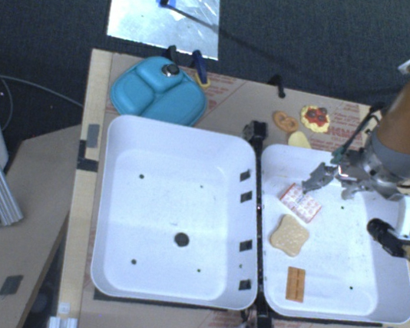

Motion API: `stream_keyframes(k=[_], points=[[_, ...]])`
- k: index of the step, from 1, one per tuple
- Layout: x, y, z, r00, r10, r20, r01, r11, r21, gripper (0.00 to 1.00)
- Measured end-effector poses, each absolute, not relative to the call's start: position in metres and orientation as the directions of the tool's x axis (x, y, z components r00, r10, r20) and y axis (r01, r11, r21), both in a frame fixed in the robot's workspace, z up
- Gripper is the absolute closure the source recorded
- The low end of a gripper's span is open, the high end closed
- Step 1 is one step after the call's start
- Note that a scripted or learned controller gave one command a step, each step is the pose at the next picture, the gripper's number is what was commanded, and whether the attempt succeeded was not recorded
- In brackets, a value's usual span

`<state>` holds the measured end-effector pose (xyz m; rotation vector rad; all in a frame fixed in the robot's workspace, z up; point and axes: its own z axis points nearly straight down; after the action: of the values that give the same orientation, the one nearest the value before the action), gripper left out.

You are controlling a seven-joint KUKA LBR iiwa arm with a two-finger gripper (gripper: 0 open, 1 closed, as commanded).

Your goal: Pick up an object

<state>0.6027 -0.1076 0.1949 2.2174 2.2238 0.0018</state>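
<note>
The right bin [393, 296] holds a pink and white checkered packet [301, 204], a tan toast-shaped piece [289, 236] and a small orange-brown bar [295, 283]. A small dark round piece [181, 239] lies in the left bin [120, 184]. My gripper [332, 183] hangs over the back of the right bin, just up and to the right of the checkered packet. Its fingers are spread open, with nothing between them. One fingertip [314, 179] points toward the packet.
Behind the bins lie a blue divided tray [159, 91] and toy foods: a brown one [284, 120], a red-topped one [315, 118] and a yellow one [299, 140]. A black part [384, 234] juts in at the right bin's right side. A black divider [255, 207] separates the bins.
</note>
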Motion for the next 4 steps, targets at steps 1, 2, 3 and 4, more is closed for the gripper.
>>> stream_keyframes(k=[1, 2, 3, 4], points=[[0.635, -0.012, 0.199, -0.014, 1.000, 0.004, 1.000, 0.014, 0.005, 0.00], [0.669, 0.069, 0.227, -0.012, 1.000, 0.004, 1.000, 0.012, 0.009, 0.00], [0.663, 0.128, 0.244, -0.010, 1.000, 0.004, 1.000, 0.010, 0.004, 0.00], [0.611, 0.116, 0.114, 0.000, 1.000, -0.001, 1.000, 0.000, -0.013, 0.00]])
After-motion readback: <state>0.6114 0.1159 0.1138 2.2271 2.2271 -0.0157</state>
